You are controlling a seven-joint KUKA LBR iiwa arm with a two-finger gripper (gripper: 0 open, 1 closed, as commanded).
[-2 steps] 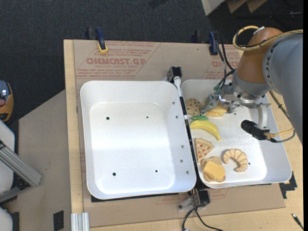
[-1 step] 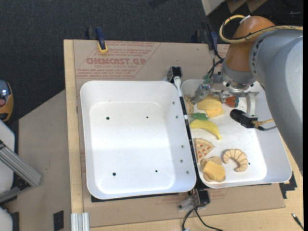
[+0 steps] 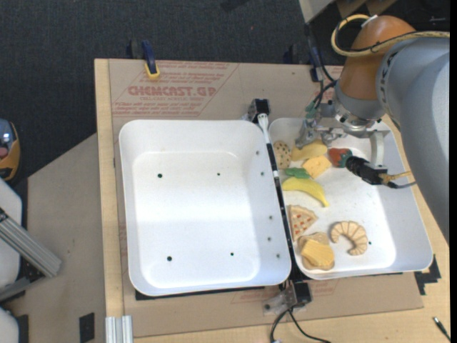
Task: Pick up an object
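1. Brown board bench [image 3: 178, 91] carries two white bins under dark carpet.
2. We see the gripper [image 3: 312, 136] low at the right bin's [image 3: 400, 220] far corner; we cannot tell its finger state.
3. Just beside it lie a yellow block [image 3: 317, 166], then a banana [image 3: 305, 189], pizza slice [image 3: 300, 220] and croissant [image 3: 350, 235].
4. Left bin [image 3: 193, 206] sits alongside.

Grey arm [image 3: 421, 84] with orange band [image 3: 371, 56], apparently looped by yellow cable [image 3: 341, 34].

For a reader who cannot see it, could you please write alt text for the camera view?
A grey arm's gripper hangs low over toy food at the far end of the right bin, which holds a banana, pizza slice and croissant. The left bin sits alongside.
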